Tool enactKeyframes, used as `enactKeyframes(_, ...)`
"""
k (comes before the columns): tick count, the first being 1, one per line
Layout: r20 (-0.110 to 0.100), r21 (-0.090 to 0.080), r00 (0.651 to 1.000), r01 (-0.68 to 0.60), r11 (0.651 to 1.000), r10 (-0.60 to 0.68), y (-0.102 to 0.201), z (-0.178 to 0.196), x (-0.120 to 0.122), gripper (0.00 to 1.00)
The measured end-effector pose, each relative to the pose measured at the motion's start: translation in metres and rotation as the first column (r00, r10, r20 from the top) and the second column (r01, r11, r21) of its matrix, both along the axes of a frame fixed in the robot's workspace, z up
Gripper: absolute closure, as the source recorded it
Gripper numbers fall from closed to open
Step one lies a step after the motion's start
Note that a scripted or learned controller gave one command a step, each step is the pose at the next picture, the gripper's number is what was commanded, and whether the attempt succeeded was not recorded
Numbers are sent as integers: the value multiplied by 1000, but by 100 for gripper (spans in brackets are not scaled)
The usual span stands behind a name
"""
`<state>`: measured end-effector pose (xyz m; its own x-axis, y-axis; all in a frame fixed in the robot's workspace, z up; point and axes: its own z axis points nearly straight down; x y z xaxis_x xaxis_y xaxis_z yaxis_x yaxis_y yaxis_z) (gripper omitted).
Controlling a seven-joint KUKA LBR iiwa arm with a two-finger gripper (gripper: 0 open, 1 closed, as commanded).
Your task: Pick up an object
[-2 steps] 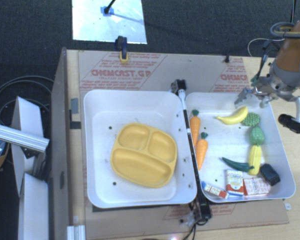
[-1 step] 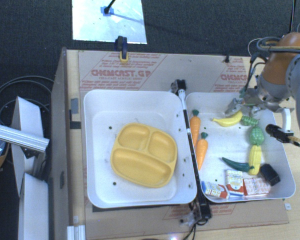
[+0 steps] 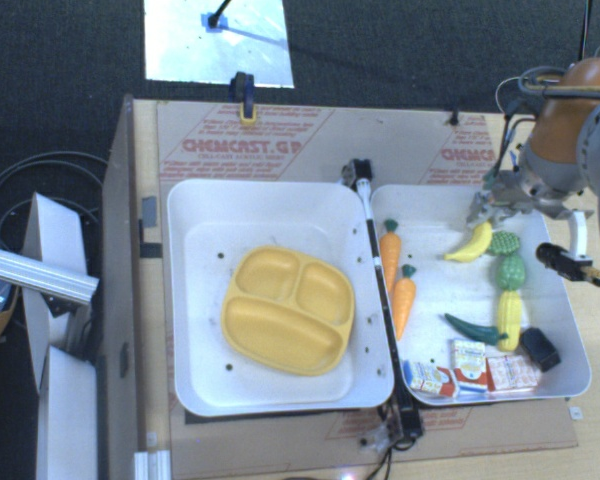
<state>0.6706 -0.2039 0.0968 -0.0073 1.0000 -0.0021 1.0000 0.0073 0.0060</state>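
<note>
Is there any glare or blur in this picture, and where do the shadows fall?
Camera view: light is even and shadows are faint; the silvery sheet beyond the bench glares pale; the small cartons in the right bin are too soft to read; the gripper above the banana looks slightly blurred.

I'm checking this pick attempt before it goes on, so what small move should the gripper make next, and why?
Probably a short descent straight onto the banana. The gripper sits at the top of the right bin, just above and beside the banana's upper end, and nothing shows between its fingers. The banana lies apart from the carrots, so it looks like the nearest free target.
</note>
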Motion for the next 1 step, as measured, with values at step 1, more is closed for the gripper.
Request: enactKeyframes(1, -3, 4, 1000, -2, 1000, 2, 72, 8, -4, 100)
